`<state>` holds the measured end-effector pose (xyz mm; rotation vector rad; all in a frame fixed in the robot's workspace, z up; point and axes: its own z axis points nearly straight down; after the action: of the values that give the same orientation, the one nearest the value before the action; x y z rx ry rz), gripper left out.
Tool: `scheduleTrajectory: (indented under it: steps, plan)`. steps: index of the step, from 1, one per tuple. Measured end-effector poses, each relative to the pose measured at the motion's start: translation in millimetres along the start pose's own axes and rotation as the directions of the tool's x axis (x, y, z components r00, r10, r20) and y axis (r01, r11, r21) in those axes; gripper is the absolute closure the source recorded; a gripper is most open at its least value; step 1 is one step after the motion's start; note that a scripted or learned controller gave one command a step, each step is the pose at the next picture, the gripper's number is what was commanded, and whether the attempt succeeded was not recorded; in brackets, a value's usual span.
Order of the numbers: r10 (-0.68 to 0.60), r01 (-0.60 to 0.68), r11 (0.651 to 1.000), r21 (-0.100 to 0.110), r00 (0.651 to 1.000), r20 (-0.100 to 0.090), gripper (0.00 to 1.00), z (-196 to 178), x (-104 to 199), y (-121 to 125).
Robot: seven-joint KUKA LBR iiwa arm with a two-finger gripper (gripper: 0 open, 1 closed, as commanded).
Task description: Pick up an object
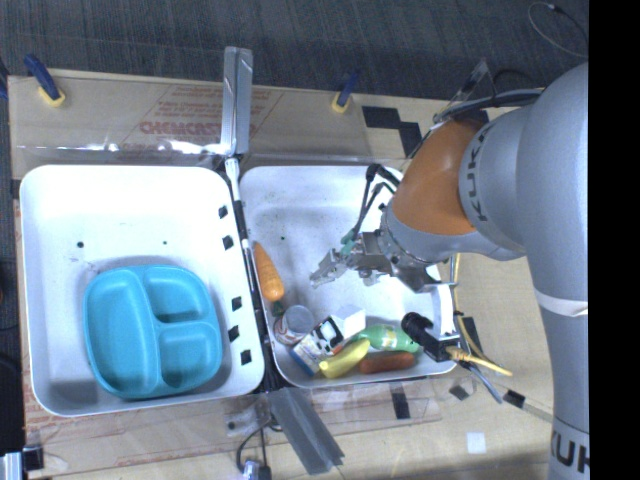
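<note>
My gripper (332, 260) hovers over the middle of the right bin (300, 193), pointing left, open with nothing between its fingers. Just to its left an orange carrot (268, 273) lies against the bin's left wall. Below the gripper, along the front wall, several small items sit in a cluster: a round can (297, 320), a white box (340, 328), a yellow banana (340, 360), a green piece (388, 339) and a reddish-brown sausage (388, 362). The gripper touches none of them.
The left bin (60, 198) holds a blue divided tray (152, 330) at its front. A ridge between the bins carries black clips (236, 298). The arm's grey and orange body (470, 188) covers the right bin's right side.
</note>
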<state>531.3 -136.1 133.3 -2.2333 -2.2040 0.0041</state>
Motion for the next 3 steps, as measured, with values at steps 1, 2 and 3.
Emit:
scheduleTrajectory:
  steps: [1, 2, 3]
  plan:
    - [0.005, -0.005, 1.0, -0.001, 1.0, 0.001, 0.0, 42.3, -10.2, 41.9]
    - [-0.028, 0.028, 1.0, -0.004, 1.0, 0.0, 0.0, 40.5, -12.4, 100.6]
    - [0.055, -0.055, 0.998, -0.003, 0.999, 0.001, 0.0, 5.2, 2.2, 125.7]
